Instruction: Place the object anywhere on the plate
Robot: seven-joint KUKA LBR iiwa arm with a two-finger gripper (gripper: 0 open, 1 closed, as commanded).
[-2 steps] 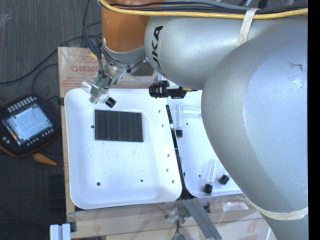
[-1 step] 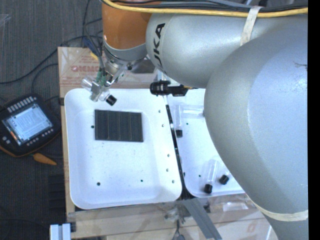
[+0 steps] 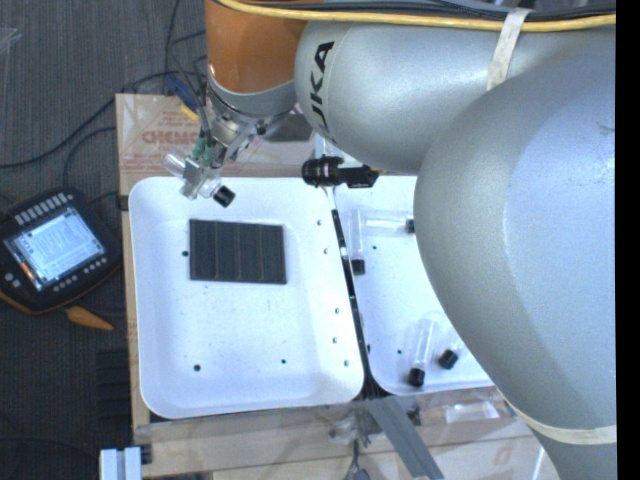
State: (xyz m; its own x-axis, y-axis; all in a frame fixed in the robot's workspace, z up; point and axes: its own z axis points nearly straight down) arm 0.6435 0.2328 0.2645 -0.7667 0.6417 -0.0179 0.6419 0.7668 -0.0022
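Observation:
A dark rectangular plate (image 3: 238,251) lies flat in the upper half of the left white bin (image 3: 170,368). My gripper (image 3: 200,173) hangs over that bin's far left corner, just beyond the plate's top left corner. It is shut on a small clear vial (image 3: 203,187), whose black cap (image 3: 223,196) sticks out to the right. The vial is apart from the plate and a little up and left of it.
The right bin (image 3: 385,298) holds several more clear vials with black caps (image 3: 417,353). The grey arm covers the right side of the view. A pendant (image 3: 55,248) lies on the floor at left, and a cardboard sheet (image 3: 150,133) sits behind the left bin.

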